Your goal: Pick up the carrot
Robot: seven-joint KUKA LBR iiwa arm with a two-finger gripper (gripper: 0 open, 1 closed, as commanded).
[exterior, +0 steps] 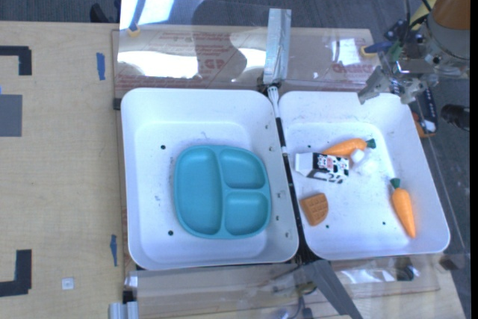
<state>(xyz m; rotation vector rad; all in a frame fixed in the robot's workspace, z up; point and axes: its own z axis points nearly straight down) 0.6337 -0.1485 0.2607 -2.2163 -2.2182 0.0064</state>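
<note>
A carrot [403, 210] with a green top lies near the right wall of the right bin [429, 239], its tip pointing toward the front. A second, smaller carrot [346, 148] lies in the middle of the same bin, its green end to the right. My gripper [392, 93] hangs over that bin's back right corner, well behind both carrots. It is open with nothing between its fingers.
A black-and-white spotted carton [326, 166] rests beside the smaller carrot, and an orange waffle-like piece [315, 208] lies near the bin's front left. The left bin [142, 123] holds a teal divided plate [222, 190]. A clear plastic sheet [194, 41] stands behind the bins.
</note>
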